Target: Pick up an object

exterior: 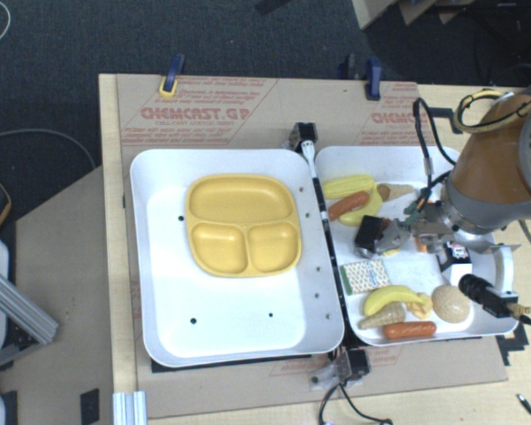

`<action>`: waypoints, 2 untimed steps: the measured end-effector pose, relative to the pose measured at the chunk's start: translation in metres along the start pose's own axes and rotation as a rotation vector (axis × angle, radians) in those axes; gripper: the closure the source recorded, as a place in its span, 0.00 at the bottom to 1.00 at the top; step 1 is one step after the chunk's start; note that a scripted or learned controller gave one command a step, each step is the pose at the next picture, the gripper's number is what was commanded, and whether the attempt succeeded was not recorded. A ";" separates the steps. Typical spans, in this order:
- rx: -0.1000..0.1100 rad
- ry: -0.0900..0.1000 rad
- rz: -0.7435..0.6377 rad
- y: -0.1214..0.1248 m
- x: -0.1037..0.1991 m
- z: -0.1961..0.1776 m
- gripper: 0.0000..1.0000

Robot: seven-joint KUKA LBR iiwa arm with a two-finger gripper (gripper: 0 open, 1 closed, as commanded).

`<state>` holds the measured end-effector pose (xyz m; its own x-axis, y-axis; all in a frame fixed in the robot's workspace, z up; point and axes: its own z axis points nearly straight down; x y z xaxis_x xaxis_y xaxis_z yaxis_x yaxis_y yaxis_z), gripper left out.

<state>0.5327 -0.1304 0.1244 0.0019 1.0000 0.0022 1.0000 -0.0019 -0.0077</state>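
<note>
My gripper [382, 235] hangs low over the middle of the right bin [336, 162], at the end of the grey and orange arm [496, 162] coming in from the right. Just behind it lie a yellow corn cob [350, 186] and a red sausage [349, 205], with a tan piece [395, 190] beside them. In front of it lies a patterned green-and-white packet [365, 276]. A banana [396, 300], a beige round item [450, 304] and a second red sausage [409, 330] sit along the near wall. A black shape at the gripper tip hides what is under it.
The left bin [159, 264] holds a yellow three-compartment plate [243, 222] toward its back. A black divider rail [323, 228] runs between the bins. Cables loop near the arm at the right, and clamps [170, 80] hold the board's far edge.
</note>
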 end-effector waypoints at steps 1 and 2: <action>-0.007 -0.001 -0.001 0.001 0.001 0.041 0.00; -0.010 -0.003 0.000 0.001 0.000 0.029 1.00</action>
<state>0.5334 -0.1302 0.0952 0.0021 1.0000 -0.0005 1.0000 -0.0021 0.0025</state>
